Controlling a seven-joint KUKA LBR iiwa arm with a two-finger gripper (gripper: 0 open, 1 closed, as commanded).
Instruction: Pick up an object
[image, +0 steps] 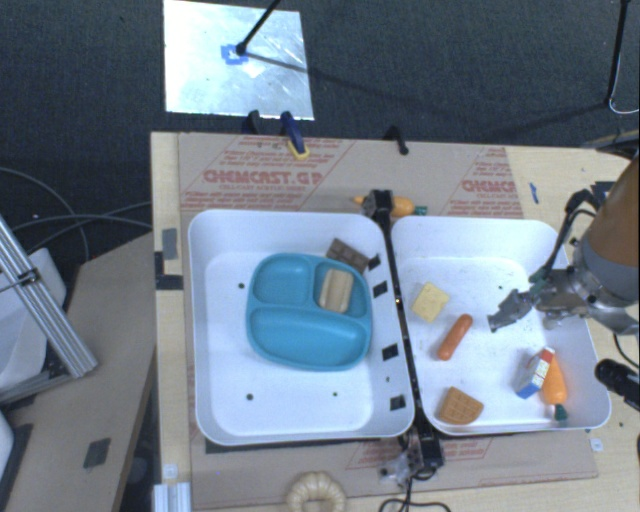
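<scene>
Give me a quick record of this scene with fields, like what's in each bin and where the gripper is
left bin: blue divided plate with a tan food piece in one compartment; a brown piece beside the plate
right bin: yellow cheese piece, orange sausage, waffle, multicoloured cube, carrot
gripper: over the right bin, between the sausage and the cube, nothing seen between its fingers
arm side: reaching in from the right

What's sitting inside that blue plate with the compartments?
One tan, bread-like piece lies in a small upper compartment of the blue plate. The other compartments look bare. Whatever is beneath the piece is covered.
</scene>
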